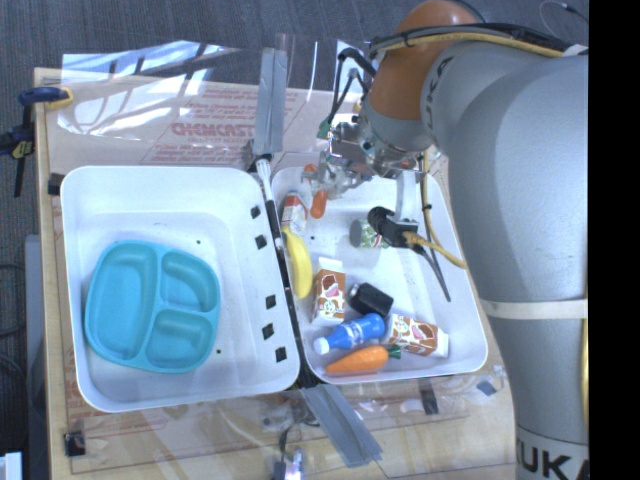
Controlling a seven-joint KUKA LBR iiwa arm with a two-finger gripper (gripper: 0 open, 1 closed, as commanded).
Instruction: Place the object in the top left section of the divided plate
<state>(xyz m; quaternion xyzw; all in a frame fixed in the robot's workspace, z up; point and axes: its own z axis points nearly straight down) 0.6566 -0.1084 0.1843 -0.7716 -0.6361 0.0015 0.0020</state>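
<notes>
Zero objects on the blue divided plate; hand over right bin's far corner, grip state unreadable, transfer pending.

Robot lab test station
A grey industrial arm reaches over 2 white bins on a taped surface, clamp at its edge, carpet beyond.
</notes>
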